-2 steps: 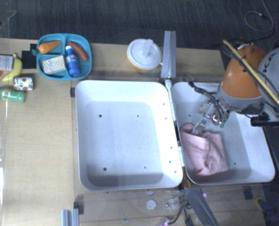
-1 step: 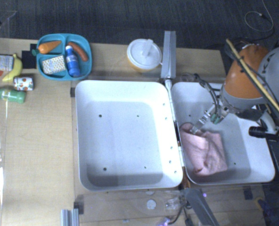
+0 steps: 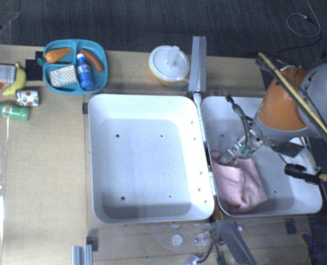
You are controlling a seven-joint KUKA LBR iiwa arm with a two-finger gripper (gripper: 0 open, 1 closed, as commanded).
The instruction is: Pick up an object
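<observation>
1. At the far left of the bench we see a banana [image 3: 15,80], a small can [image 3: 27,97] lying on its side and a green bottle [image 3: 10,111] lying flat, all close together.
2. Just right of them sits a blue divided plate [image 3: 101,70] holding toy food: a carrot [image 3: 59,54], a sausage [image 3: 93,61] and a blue bottle [image 3: 84,73].
3. Next comes the left bin [image 3: 147,159], a shallow white tray below the plate.
4. Above the seam between the two bins we find a white lidded cup [image 3: 169,63] standing on the bench.
5. In the right bin [image 3: 296,195] a crumpled pink cloth [image 3: 242,182] lies against the near-left corner, touching the bin wall.
6. The gripper [image 3: 244,147] hangs at the cloth's upper edge, reaching in from the right. We cannot tell how its jaws stand, nor whether it has any cloth between them.
7. Behind it we see the arm's orange band [image 3: 282,106] and grey body.
</observation>
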